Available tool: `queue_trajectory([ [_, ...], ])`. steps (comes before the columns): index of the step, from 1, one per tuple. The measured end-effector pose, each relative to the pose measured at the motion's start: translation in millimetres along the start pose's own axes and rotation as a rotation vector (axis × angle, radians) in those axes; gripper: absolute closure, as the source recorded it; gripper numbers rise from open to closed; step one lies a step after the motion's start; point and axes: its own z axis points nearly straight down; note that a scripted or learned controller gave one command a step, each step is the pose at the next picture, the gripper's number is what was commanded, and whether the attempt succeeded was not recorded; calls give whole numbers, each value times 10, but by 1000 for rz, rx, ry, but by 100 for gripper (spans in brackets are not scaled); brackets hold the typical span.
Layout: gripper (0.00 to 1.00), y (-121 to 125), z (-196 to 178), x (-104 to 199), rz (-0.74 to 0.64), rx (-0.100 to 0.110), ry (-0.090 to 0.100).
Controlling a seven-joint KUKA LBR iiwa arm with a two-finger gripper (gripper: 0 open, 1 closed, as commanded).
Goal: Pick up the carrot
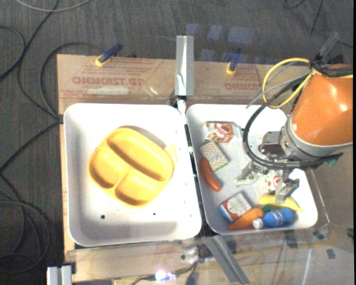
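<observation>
Judging by how things lie, the pick is not yet made: the small orange tapered carrot (245, 219) lies flat on the floor of the right-hand shallow white bin (197, 136), near that bin's front edge, between a small red-and-white carton (235, 206) and a blue plastic bottle with a white cap (276, 218), whose cap sits just beside its thick end. The claw (272, 177) on the grey arm with the orange band (323, 113) hangs above the right part of that bin, beside and behind the carrot and not on it; whether it is spread or closed cannot be told, since the metal parts blur together against the white floor, and nothing can be made out in its grip. What seems left is the whole grasp: shifting toward the carrot, coming down, closing and lifting. The arm's bulk covers the bin's right rear, so anything lying there is hidden. A yellow banana-shaped toy (286, 203) is partly covered by the claw. The left-hand white bin (77, 212) carries a yellow three-section plastic tray (131, 165). Elsewhere lie a reddish sausage-shaped toy (211, 176), a checked packet (214, 155) and a red printed box (219, 131), their labels too small to read
</observation>
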Motion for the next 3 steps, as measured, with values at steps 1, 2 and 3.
queue_trajectory([
  [1,0,0,0,-1,0,0,0],
  [2,0,-93,1270,112,-161,13,-1],
  [3,0,-409,1387,630,-227,26,-9],
])
